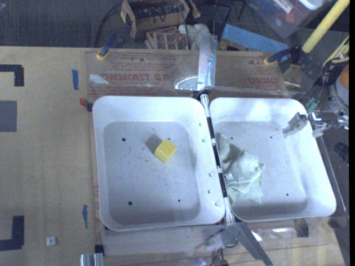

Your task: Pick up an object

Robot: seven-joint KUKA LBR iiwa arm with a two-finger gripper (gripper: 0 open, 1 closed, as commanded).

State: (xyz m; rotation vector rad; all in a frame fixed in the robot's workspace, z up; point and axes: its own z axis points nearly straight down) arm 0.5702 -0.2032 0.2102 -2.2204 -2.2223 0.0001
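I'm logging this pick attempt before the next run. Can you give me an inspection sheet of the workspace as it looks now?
Surface: wooden bench bearing two shallow white bins side by side, left bin and right bin.
Job's things: small yellow block lying near the middle of the left bin; crumpled pale cloth in the right bin, against its left wall.
Clutter: blue tape marks on the bench left of the bins.
Grippers: gripper over the right bin's upper right corner, apart from both things; state of the jaws cannot be told.
Cables: dark cables behind the bench.
Surroundings: cardboard box, yellow tube, clamps at the far edge.
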